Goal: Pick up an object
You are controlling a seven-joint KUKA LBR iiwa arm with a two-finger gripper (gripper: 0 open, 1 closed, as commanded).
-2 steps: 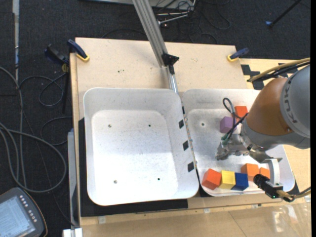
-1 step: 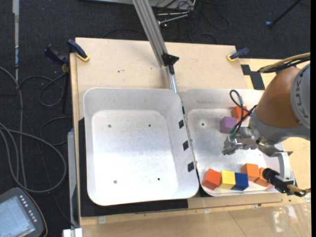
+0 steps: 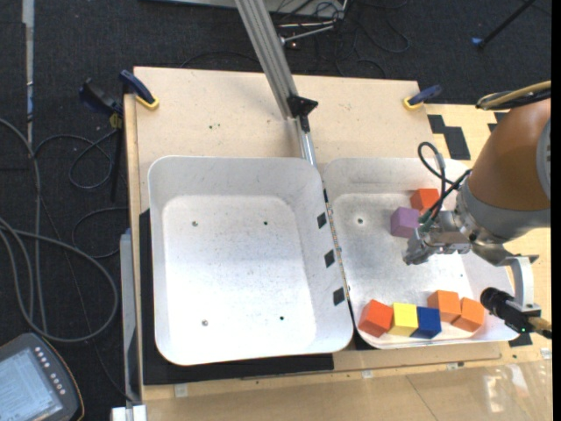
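Observation:
The right bin [image 3: 368,202] holds several small blocks. A purple block [image 3: 404,221] and an orange block [image 3: 425,198] lie near its middle right. Along its front edge sit an orange block [image 3: 377,317], a yellow block [image 3: 405,317], a blue block [image 3: 429,322] and two more orange blocks [image 3: 445,304] [image 3: 471,313]. My gripper [image 3: 419,251] hangs low over the right bin, just right of and in front of the purple block. The wrist body hides its fingertips, and nothing shows between them.
The left bin [image 3: 232,253] lies beside the right one on the wooden bench [image 3: 219,112]. A slanted metal pole [image 3: 267,46] crosses the back of the bench. Clamps sit at the back corners [image 3: 140,90] [image 3: 421,96].

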